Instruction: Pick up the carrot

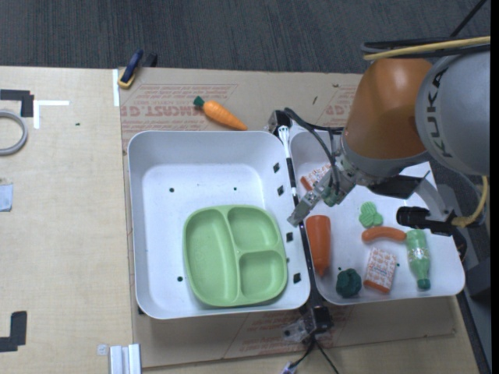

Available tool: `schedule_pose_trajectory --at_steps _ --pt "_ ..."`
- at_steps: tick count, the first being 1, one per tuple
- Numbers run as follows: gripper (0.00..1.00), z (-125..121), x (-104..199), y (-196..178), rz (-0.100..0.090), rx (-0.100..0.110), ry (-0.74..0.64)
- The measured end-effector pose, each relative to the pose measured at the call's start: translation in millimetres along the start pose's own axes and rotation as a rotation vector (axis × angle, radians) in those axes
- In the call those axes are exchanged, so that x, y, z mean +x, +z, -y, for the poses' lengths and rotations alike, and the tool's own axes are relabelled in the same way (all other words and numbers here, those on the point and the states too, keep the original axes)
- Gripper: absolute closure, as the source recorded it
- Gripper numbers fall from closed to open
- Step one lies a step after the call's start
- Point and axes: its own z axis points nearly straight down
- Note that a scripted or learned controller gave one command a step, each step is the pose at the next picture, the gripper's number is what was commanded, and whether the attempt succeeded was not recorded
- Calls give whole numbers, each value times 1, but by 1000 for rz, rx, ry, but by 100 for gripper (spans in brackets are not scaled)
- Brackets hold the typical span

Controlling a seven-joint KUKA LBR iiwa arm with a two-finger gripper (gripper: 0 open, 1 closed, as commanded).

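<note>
From my remote station I see the carrot [221,114] lying outside both bins, on the cardboard sheet [175,100] behind the left bin [148,209], well apart from the arm. It is orange and tapered, with a small green top pointing left. The left bin holds a pale green divided plate [234,254] of smooth plastic with three compartments. The right bin [444,283] holds an orange-red cylinder [318,242] near the shared wall, a dark green lumpy piece [348,282], a small printed box [380,269], a sausage-shaped orange item [383,235], a green bottle [419,259] and a small green piece [369,212]. A blue and yellow clip [130,68] lies at the sheet's far left corner. The arm [405,115] reaches in from the right, its orange band above the right bin, wrist angled down and left. The pincer [309,203] sits just above the wall between the bins, beside the cylinder's top. I cannot tell how far it is open; I see nothing gripped in it. The tabletop [62,232] is light wood.
</note>
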Motion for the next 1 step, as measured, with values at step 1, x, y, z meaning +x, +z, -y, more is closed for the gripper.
schedule_pose_trajectory --at_steps 1 --pt "0 -53 -68 -14 3 -2 -105"
